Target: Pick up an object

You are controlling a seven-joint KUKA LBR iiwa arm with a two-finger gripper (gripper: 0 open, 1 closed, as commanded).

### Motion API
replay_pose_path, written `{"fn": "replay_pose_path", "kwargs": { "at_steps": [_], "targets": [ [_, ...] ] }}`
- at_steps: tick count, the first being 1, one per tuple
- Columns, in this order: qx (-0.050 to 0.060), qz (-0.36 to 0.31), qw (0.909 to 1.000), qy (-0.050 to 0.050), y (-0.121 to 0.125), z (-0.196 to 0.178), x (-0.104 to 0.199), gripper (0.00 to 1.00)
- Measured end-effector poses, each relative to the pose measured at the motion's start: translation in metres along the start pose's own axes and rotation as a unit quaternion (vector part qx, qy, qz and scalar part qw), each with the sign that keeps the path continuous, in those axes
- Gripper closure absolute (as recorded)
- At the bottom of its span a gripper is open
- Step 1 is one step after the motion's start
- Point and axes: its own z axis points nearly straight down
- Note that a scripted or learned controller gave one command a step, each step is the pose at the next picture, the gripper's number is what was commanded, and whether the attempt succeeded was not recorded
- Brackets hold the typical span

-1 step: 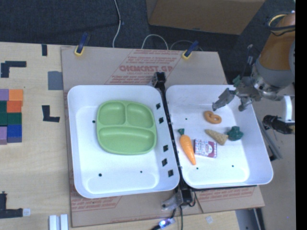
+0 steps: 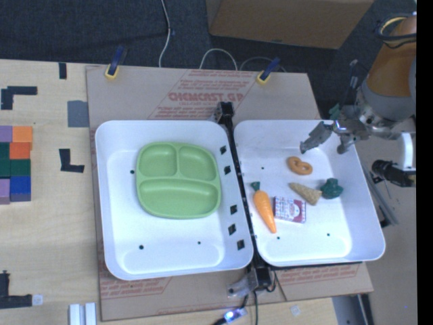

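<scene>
The gripper (image 2: 329, 139) is hovering with fingers spread, pinching nothing: the reach is underway. Just below its left finger, the pretzel (image 2: 299, 165) is lying in the right bin (image 2: 342, 246). Farther down are lying the cracker wedge (image 2: 306, 193), carrot (image 2: 264, 210) and pink packet (image 2: 289, 210). Next, descending and closing seem called for.

Right bin (image 2: 352, 246): pretzel (image 2: 299, 165), carrot (image 2: 264, 210) (lying flat), pink packet (image 2: 289, 209), beige wedge (image 2: 306, 193), teal toy (image 2: 331, 189).
</scene>
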Motion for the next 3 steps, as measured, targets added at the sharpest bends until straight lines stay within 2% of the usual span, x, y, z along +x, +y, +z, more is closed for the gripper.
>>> {"fn": "replay_pose_path", "kwargs": {
  "at_steps": [1, 3],
  "targets": [
    [0.002, 0.0, 1.0, 0.0, 0.01, 0.054, -0.001, 0.0],
    [0.0, 0.0, 1.0, -0.001, 0.013, 0.141, -0.005, 0.0]
  ]
}}
